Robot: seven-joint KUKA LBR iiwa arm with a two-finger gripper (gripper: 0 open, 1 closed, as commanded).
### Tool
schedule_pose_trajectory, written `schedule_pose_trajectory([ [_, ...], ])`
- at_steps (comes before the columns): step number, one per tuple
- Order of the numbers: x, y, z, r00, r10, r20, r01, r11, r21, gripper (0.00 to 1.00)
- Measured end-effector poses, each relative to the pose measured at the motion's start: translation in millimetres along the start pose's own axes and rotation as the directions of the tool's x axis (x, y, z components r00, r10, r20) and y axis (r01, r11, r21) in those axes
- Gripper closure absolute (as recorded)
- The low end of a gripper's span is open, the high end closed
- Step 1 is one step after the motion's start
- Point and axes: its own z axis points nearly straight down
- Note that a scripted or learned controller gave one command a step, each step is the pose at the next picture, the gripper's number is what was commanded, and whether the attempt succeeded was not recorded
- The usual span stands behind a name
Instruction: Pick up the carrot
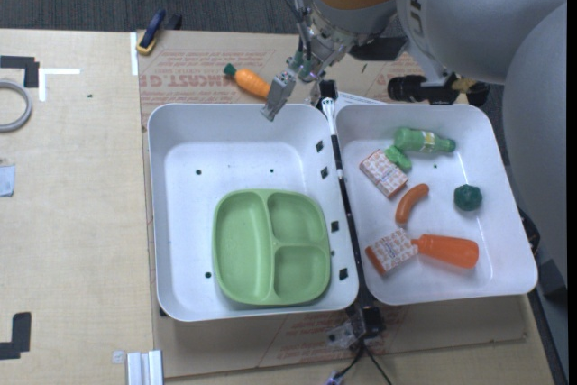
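The carrot (249, 81), small and orange with a green top, lies on the brown cardboard just behind the back rim of the left bin (171, 194), outside both bins. My gripper (300, 97) hangs over the back edge where the two bins meet, a little to the right of the carrot and apart from it. One grey finger (275, 99) points down-left toward the left bin's back rim; the other, darker finger (325, 92) sits over the divide. The gripper is open and nothing is between its fingers.
A green divided plate (270, 246) lies in the left bin. The right bin (505, 275) holds a green bottle (422, 140), two small boxes (384, 173), a sausage (411, 202), a dark green ball (467, 197) and a long orange item (447, 250). The arm's bulk overhangs the right.
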Motion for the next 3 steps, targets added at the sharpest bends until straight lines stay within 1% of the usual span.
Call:
schedule_pose_trajectory([
  [1, 48.9, 52.5, 51.9, 0.993, 0.117, -0.002, -0.117, 0.993, 0.002, 0.0],
  [2, 48.3, 52.7, 42.1, 0.994, 0.113, 0.001, -0.113, 0.994, 0.001, 1.0],
  [3, 65.2, -16.5, 32.6, 0.992, 0.124, -0.001, -0.124, 0.992, 0.003, 1.0],
])
